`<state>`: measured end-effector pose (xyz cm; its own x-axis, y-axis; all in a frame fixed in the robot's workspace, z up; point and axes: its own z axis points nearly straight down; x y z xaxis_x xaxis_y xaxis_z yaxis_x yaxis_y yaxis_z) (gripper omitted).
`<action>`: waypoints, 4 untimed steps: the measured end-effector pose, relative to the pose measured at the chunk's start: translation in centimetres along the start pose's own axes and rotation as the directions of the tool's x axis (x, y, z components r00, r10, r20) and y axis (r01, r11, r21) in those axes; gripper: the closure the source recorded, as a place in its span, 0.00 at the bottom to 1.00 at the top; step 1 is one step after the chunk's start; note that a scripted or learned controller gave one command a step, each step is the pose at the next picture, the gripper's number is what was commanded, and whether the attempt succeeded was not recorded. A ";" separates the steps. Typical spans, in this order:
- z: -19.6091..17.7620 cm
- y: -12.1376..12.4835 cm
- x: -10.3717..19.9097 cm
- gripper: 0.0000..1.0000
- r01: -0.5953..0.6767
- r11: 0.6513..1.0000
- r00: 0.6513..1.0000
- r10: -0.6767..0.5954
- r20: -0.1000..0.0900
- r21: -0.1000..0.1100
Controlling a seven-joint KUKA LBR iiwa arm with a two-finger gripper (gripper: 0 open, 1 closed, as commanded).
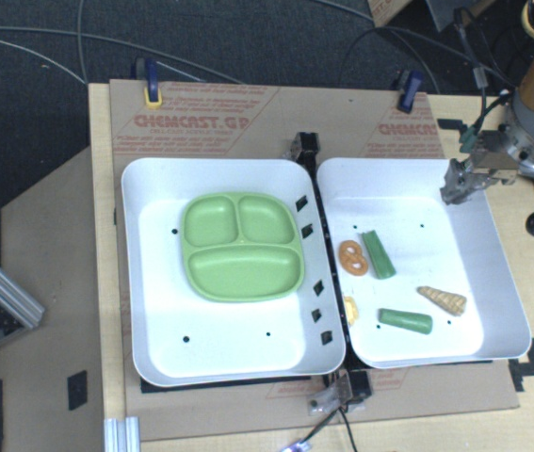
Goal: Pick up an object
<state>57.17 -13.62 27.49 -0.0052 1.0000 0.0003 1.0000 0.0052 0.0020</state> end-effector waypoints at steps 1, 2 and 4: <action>1.7 0.6 4.4 1.00 -0.001 1.000 1.000 0.001 -0.002 0.004; 2.3 1.3 10.7 1.00 0.002 1.000 1.000 -0.002 -0.003 0.004; 4.9 1.2 21.4 1.00 0.000 1.000 1.000 0.000 -0.002 0.006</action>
